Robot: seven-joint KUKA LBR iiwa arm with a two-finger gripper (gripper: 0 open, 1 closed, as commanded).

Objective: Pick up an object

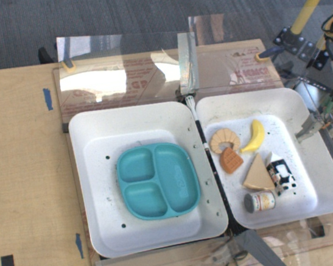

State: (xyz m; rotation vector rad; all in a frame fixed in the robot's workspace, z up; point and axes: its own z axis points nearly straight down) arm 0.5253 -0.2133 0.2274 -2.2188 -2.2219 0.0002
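We see two shallow white bins side by side on the desk [25, 180]; the left bin [87, 140] holds a teal divided plate [158, 180] lying flat near its middle, and the right bin [292, 111] holds every candidate for picking; a yellow banana [253, 137] lies beside a tan ring-shaped pastry [223, 140], with a small brown waffle-like piece [231, 161] just below the pastry; nearer the front sit a tan wedge [258, 175], a small black-and-white item [280, 175] just beside it whose kind we cannot make out, and a little can [260, 201] lying on its side near the front wall; all of these rest on the bin floor, none lifted; at the right bin's far side we make out the claw [313, 127], a grey tip over the bin's right rim, well apart from the objects; we cannot tell its state, as it is too small and cluttered against the cables behind it; nothing shows in its grasp; we judge the task to be at its start, with no object picked; what is left, as we read it, is the whole job: choosing a piece, bringing the claw over and down onto it, closing, and lifting it clear of the bin.
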